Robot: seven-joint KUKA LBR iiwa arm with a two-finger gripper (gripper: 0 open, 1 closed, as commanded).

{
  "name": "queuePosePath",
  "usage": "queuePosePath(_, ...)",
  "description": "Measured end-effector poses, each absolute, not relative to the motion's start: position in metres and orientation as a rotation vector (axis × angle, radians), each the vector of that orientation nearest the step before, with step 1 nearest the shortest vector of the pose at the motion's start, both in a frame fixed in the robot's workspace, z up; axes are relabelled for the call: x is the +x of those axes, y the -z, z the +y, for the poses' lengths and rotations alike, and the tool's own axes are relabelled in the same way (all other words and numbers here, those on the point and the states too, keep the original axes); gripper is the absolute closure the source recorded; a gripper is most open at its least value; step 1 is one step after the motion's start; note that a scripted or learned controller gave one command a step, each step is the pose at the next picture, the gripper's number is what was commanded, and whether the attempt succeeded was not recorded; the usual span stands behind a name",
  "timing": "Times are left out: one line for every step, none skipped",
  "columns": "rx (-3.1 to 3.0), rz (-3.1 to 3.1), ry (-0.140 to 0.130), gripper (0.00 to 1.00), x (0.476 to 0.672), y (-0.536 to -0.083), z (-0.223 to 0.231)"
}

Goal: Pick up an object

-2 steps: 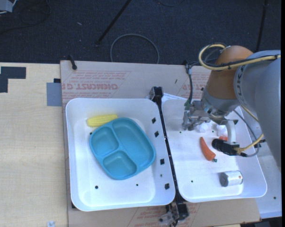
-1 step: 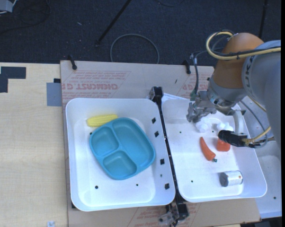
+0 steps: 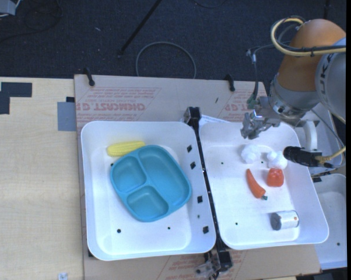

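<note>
Bottom edge, nearest cam: black clamp (image 3: 213, 265) at the foot of the divider between the bins.

L bin (image 3: 97, 214): yellow corn (image 3: 125, 149) near the back-left, long axis running left-right, just touching the back rim of the blue tray (image 3: 149, 181). Tray has 3 compartments, sits tilted on a diagonal, roughly mid-bin.

R bin (image 3: 234, 226): orange carrot (image 3: 255, 184) mid-bin, long axis front-to-back w/ a slight slant, back end toward the white lump, front end pointing to the front-right, small dark tip there. White lump (image 3: 258, 153) behind it, near the back. Red block (image 3: 274, 177) just right of carrot, close beside the lump's right part. Grey-white cylinder (image 3: 284, 220) toward the front-right, lying on its side, axis left-right, dark end facing left.

Gripper (image 3: 252, 128) at the back of the R bin, just behind the white lump, arm (image 3: 306, 63) coming in from the right. Nothing visibly held. Fingers blurred and small, can't tell if open or closed.
</note>
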State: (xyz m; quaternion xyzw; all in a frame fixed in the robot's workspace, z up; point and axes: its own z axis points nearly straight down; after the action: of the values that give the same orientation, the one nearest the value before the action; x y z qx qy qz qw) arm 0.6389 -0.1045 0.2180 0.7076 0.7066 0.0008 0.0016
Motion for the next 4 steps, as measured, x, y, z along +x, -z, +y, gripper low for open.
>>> queuePosePath(2.221, 2.22, -0.002, 1.0, 0.639, -0.255, -0.106)
queuePosePath(2.22, 2.229, 0.001, 1.0, 0.628, -0.26, -0.055)
queuePosePath(2.22, 2.23, 0.002, 1.0, 0.614, -0.258, 0.005)
queuePosePath(2.22, 2.23, 0.003, 1.0, 0.611, -0.254, 0.057)
